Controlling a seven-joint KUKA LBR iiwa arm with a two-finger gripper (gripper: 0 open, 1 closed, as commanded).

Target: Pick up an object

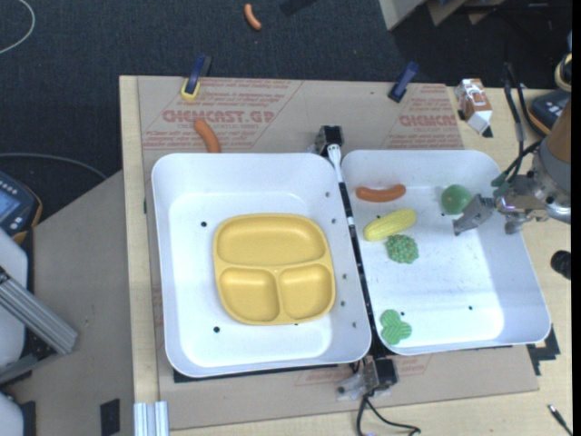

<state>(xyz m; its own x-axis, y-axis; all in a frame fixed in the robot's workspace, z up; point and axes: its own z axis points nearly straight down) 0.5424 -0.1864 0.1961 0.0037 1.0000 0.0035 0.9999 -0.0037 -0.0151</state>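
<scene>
Gripper (pixel 491 213) over right bin's (pixel 508 330) far right part, metal fingers spread, nothing between them; green ball (pixel 455 198) just left of it, round, smooth; sausage (pixel 380 192) further left, glossy orange-red; corn (pixel 389 224) below, yellow, knobbly; broccoli (pixel 402 248) beside corn, bumpy green; second green piece (pixel 395 327) at bin's near edge; left bin (pixel 182 243) holds yellow three-part plate (pixel 273 268), smooth plastic; cardboard (pixel 272 107) beneath printed red "CHEMCAST GP"; loose sausage (pixel 207 135) lies on it.
</scene>
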